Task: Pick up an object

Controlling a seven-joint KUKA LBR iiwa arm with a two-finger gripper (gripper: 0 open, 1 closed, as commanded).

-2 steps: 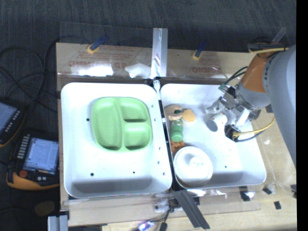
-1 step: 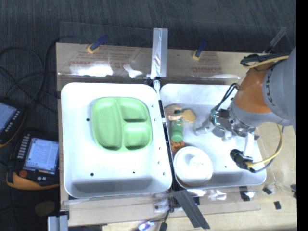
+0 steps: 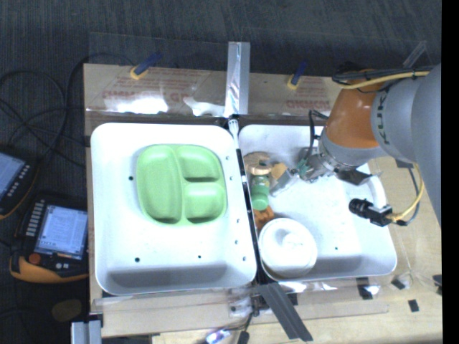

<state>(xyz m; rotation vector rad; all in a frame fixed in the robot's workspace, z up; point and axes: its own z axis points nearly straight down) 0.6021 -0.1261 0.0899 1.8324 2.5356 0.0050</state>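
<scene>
just bottle (image 3: 259, 187) left of pincer (image 3: 282, 180)

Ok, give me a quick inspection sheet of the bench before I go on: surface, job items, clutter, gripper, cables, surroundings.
Surface: two shallow white bins side by side on a wooden bench.
Job's things: green divided plastic tray in the left bin; white round bowl and small green bottle in the right bin.
Clutter: nothing seen.
Grippers: gripper low in the right bin, near the bottle.
Cables: yellow cable beside the arm; black cables left of the bench.
Surroundings: handheld pendant on dark floor.
</scene>
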